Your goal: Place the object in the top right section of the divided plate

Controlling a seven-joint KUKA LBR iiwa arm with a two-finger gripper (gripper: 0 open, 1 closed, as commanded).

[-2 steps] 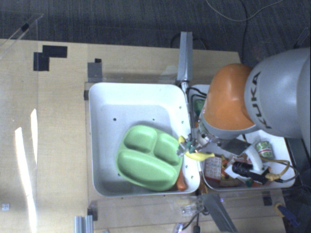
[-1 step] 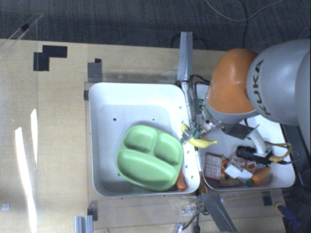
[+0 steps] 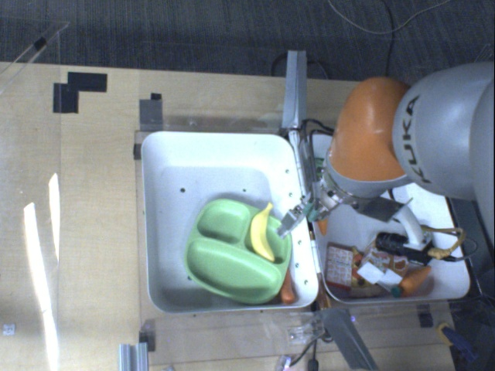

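Seemingly the job is all but done. The worktop (image 3: 93,207) carries two bins; in the left bin (image 3: 166,207) the green divided plate (image 3: 228,257) lies toward 5 o'clock, its lower edge near the bin wall. The banana (image 3: 262,234) lies in the plate's section at 2 o'clock. The end effector (image 3: 288,221) sits just beside the banana at its 3 o'clock, close to the wall between bins; whether it grips or has let go, I cannot tell. Withdrawal remains, with open room at 10 o'clock.
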